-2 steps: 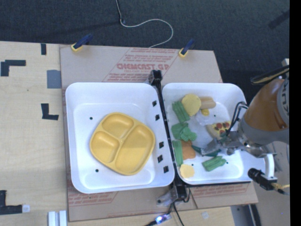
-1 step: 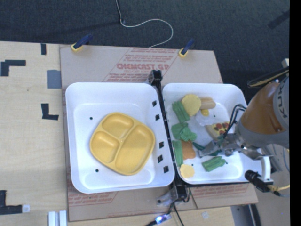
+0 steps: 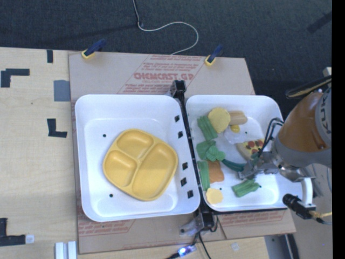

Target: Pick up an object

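Note:
The right bin [image 3: 269, 106] holds a heap of toy food. A yellow round piece [image 3: 219, 118] and a tan piece [image 3: 237, 116] lie at the back. Green pieces [image 3: 207, 139] run down the bin's left side, with an orange piece [image 3: 215, 172] and a yellow disc [image 3: 214, 196] below them. A pizza slice [image 3: 251, 147] lies near the right wall. A small green piece [image 3: 246, 188] lies at the front. My gripper [image 3: 252, 169] is low in this bin, just above that green piece and below the pizza slice, over a dark teal strip [image 3: 233, 165].
In the left bin [image 3: 86, 144] lies a yellow divided plate [image 3: 140, 163]. A black ridge [image 3: 186, 144] separates the bins. The arm's orange band [image 3: 302, 125] rises over the right bin's right wall. A white cable [image 3: 167, 27] loops beyond the bins.

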`<state>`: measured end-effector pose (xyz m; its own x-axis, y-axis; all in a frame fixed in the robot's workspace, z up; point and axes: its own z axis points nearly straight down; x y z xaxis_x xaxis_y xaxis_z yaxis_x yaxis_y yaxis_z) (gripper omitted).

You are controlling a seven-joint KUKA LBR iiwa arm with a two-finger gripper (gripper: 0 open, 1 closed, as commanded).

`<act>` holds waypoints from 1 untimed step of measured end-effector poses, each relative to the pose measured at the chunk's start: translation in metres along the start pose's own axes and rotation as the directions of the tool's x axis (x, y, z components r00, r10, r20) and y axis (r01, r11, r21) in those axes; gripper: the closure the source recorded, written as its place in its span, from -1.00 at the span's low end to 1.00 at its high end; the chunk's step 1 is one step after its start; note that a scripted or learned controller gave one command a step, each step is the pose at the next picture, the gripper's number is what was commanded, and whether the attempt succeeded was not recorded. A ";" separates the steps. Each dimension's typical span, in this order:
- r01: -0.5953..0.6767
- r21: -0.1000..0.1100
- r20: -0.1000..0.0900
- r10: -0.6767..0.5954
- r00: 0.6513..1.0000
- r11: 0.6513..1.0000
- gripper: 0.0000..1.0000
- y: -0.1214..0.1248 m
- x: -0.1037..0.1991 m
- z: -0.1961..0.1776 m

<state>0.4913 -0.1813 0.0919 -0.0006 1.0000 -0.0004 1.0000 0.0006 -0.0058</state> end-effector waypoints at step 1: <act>0.000 -0.002 -0.002 0.000 1.000 1.000 1.00 -0.002 -0.002 -0.039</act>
<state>0.4899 -0.1831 0.1310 -0.0003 1.0000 0.0015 1.0000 0.0003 -0.0036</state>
